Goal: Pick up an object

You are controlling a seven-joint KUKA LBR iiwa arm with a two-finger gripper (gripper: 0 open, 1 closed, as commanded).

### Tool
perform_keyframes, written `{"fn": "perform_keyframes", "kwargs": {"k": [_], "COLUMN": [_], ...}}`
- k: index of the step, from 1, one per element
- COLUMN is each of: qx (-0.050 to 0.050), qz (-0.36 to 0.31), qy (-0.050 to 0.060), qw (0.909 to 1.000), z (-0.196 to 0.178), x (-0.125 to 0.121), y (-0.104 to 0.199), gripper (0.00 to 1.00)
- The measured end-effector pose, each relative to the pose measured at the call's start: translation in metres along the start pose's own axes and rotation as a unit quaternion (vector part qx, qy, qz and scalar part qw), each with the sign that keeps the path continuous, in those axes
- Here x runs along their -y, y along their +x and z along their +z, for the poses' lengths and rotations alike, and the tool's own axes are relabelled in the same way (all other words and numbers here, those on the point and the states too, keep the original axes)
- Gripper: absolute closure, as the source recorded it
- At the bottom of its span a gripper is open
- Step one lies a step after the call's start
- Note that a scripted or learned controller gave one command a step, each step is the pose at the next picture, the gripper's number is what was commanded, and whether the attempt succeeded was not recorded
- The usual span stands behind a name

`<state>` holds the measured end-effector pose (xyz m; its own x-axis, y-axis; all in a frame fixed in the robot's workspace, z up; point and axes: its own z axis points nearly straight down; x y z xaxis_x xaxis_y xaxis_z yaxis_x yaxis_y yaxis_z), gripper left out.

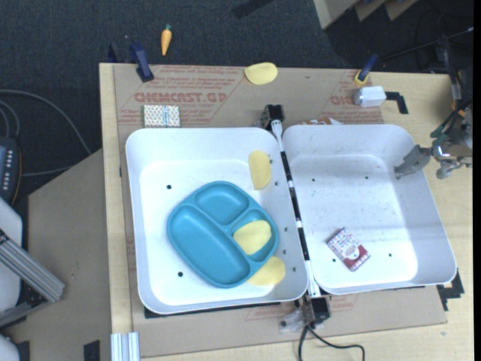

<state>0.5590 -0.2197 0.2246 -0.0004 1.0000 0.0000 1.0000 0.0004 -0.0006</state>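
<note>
The left white bin (150, 164) holds a blue divided plate (207, 235) with a yellow piece (252, 235) in its right compartment. A second yellow piece (267, 272) lies against the plate's lower right rim. A third yellow piece (260, 169) lies by the bin's right wall. A small red and white packet (347, 248) lies flat in the right bin (421, 265). My gripper (430, 163) hovers at the right bin's upper right rim, far from the packet. It is open, with nothing between its fingers.
On the bench behind the bins lie a yellow lump (261, 73), a patterned packet (161, 115) and a small white box (371, 95). Blue clamps (140, 62) sit at the back edge. A black divider (289, 194) runs between the bins.
</note>
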Motion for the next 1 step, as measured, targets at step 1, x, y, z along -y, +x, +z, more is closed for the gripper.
{"fn": "perform_keyframes", "kwargs": {"k": [1], "qx": [0.000], "qz": [0.000], "qy": [0.000], "qw": [1.0000], "z": [0.0291], "x": [0.0534], "y": [0.0513], "gripper": [0.00]}}
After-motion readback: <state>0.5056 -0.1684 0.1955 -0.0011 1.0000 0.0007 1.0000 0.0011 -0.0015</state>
